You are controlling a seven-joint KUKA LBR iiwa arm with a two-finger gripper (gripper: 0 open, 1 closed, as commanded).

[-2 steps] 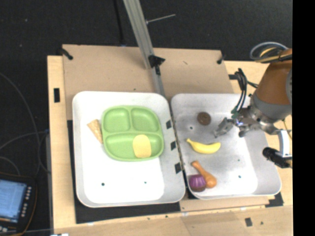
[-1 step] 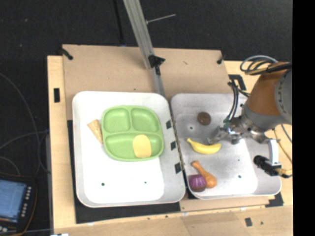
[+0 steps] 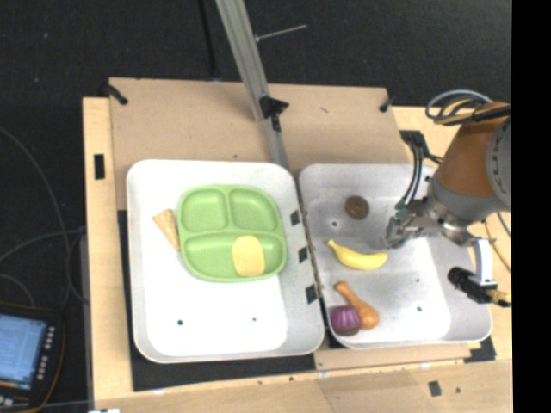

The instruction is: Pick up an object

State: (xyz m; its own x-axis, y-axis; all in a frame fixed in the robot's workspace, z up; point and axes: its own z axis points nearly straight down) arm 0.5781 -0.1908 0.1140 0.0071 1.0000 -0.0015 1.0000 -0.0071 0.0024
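In the right bin's (image 3: 430,329) near corner lie a purple onion (image 3: 345,319) and a carrot (image 3: 357,305); beyond them, the banana (image 3: 357,256) (likeliest target) rests just beside the lowered gripper (image 3: 398,231), whose opening cannot be told; farther back sits a brown disc (image 3: 356,206).

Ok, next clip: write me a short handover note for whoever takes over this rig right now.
End effector: low over the right bin, beside the banana's right tip; nothing seen in its grasp.
Right bin: banana at centre, brown round piece above it, purple and orange item at the front left corner.
Left bin: green divided plate holding a yellow piece; tan wedge by the plate's left edge.
Done: nothing lifted.
Left: grasp and lift one object; the banana is nearest.
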